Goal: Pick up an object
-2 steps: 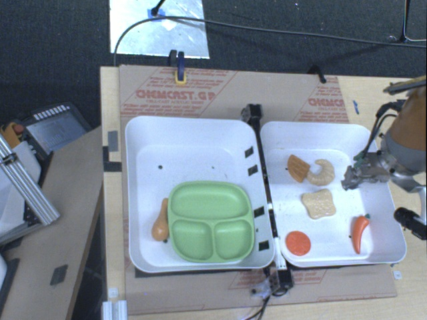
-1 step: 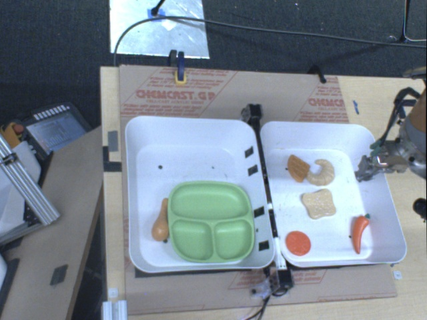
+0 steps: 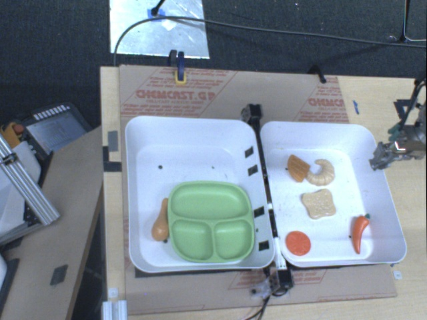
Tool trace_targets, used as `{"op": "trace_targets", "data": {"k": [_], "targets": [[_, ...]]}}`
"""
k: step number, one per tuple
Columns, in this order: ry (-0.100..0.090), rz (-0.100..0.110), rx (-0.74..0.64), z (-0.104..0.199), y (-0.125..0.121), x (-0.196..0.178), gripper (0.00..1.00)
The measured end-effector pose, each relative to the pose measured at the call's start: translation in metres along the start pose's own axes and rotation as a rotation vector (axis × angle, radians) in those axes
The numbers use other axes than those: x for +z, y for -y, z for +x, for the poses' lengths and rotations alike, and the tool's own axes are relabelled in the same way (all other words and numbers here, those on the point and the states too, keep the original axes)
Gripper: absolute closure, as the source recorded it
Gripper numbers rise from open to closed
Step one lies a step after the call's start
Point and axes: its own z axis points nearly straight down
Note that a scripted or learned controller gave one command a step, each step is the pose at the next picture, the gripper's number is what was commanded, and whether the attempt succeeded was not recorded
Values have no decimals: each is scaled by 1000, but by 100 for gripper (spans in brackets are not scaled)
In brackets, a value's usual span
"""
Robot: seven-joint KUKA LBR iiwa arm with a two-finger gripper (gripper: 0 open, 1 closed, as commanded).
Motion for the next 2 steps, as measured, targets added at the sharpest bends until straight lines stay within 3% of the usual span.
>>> {"op": "trace_targets", "data": {"k": [2], "targets": [[-3, 3, -5, 105, -27, -4, 100]]}}
